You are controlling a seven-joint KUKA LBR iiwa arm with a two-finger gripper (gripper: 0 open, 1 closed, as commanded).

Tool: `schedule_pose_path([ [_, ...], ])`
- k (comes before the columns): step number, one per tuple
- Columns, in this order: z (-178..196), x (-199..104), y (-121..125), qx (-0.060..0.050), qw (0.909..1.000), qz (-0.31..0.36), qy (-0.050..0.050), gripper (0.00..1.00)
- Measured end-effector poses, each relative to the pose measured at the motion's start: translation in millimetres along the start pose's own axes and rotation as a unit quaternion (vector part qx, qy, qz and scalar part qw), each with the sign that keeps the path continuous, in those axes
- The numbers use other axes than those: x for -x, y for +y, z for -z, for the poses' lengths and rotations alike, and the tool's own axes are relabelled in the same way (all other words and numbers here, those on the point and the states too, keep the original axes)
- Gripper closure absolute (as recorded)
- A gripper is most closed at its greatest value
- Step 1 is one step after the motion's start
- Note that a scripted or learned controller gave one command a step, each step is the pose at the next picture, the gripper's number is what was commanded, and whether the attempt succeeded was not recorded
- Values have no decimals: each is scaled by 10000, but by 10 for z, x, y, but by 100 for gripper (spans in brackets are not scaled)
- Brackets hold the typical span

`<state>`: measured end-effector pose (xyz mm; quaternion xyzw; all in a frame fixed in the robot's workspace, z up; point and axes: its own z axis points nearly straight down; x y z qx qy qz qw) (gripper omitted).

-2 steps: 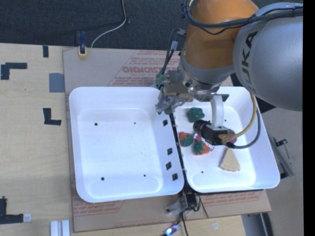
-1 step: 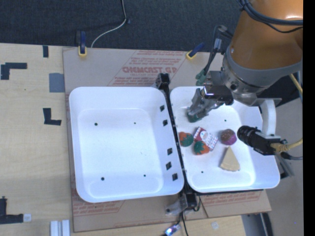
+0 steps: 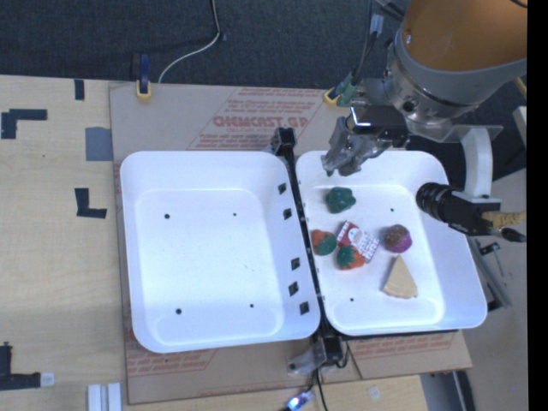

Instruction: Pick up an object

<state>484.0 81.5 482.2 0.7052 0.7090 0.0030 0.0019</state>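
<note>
Gripper (image 3: 341, 166), fingers seemingly slightly parted and empty, hovers at twelve o'clock of a green toy (image 3: 341, 199) in the right bin (image 3: 454, 302).

Single fixed camera above the bench (image 3: 51, 229), angled down, both white bins (image 3: 137, 174) in frame

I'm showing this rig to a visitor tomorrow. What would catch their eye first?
The big grey arm with its orange band looms at the upper right, its gripper hanging over the right bin's far edge. Below it lies a cluster of small colourful items: a green lump, a purple ball and a tan wedge.
</note>
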Motion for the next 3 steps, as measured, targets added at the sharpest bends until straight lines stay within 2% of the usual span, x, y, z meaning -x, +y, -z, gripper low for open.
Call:
schedule_pose_path([
  [1,-244,-199,-4,-48,10000,-14,-14,100],
  [3,-535,-426,-5,-47,10000,-21,-15,100],
])
